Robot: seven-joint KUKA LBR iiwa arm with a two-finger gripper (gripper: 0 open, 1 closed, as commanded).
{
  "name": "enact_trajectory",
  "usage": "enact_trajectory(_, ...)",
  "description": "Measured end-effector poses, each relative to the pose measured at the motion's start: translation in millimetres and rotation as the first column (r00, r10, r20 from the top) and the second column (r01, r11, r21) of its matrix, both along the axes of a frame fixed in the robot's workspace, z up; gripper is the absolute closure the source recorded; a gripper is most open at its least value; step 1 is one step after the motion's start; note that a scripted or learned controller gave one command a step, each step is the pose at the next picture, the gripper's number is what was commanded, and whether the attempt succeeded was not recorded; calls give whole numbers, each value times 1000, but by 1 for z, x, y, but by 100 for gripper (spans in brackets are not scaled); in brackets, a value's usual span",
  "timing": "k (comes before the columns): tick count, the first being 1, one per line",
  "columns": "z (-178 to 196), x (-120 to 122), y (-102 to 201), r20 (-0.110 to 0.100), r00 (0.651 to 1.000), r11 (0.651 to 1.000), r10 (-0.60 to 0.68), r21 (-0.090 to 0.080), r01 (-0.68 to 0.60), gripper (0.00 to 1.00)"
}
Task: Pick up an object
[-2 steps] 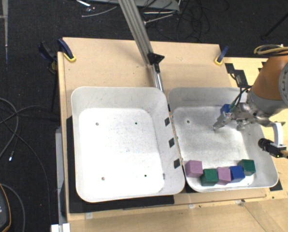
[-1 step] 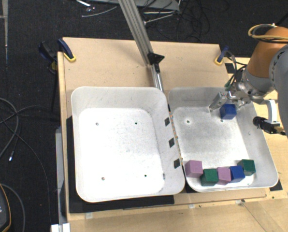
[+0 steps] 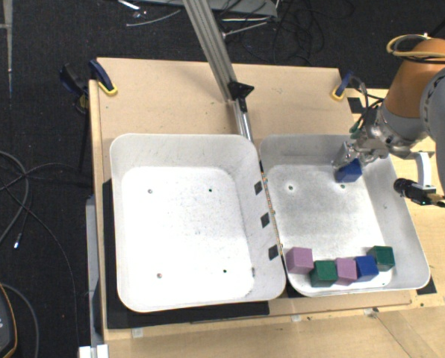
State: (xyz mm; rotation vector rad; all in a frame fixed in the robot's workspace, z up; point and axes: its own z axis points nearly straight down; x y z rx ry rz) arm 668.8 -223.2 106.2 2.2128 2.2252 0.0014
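Arm: grey with an orange band, reaching in from the right over the right bin's far right corner.
Gripper: closed on a blue block — the block shows between the fingertips, hanging just under them.
Blue block: above the right bin's floor near its far right corner, tilted, one corner pointing down toward the bin's near edge; it looks cube-like, so no long axis can be made out.
Other blocks: a row along the right bin's near edge — purple, green, purple, blue, green — touching or just beside one another.
Left bin: white, side by side with the right one.
Writing: no readable labels or brands on the blocks or bins.
Bench: bare board beyond the bins, clamps at its far corners.
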Motion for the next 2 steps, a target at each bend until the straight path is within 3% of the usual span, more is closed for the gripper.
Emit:
enact_trajectory(1, -6, -51, 75, 4, 1000, 1000, 1, 1, -1, 100)
enact_trajectory(2, 114, -32, 69, 6, 1000, 1000, -2, -1, 2, 100)
